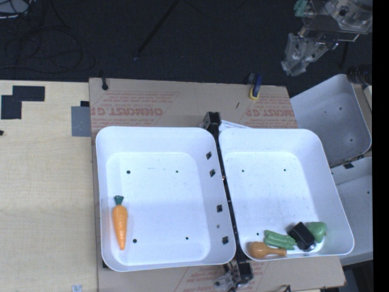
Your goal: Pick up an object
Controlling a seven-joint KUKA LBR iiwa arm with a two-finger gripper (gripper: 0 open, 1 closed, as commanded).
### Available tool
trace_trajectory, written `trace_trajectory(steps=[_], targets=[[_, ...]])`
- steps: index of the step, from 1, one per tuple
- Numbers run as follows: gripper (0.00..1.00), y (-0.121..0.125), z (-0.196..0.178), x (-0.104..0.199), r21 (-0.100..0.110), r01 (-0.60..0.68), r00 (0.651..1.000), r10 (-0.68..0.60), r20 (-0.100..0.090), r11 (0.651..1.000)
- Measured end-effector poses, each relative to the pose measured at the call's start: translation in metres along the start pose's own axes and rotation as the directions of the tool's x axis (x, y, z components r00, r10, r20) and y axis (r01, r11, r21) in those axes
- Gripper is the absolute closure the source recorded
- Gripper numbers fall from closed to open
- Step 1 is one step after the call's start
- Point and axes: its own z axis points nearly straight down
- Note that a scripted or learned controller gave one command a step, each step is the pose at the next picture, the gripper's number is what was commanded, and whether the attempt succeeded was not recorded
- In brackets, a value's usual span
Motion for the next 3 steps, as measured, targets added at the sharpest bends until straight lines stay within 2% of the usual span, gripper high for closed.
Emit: trace_trajectory(steps=[1,2,3], targets=[[1.0,-0.001,0.124,-0.08,0.007,-0.016,1.0,0.016,0.003,1.0],[1.0,-0.034,0.089,-0.055,-0.007,-0.007,1.0,0.007,0.002,1.0],[1.0,-0.027,0.157,-0.077,-0.001,-0.01,1.0,0.01,0.002,1.0]])
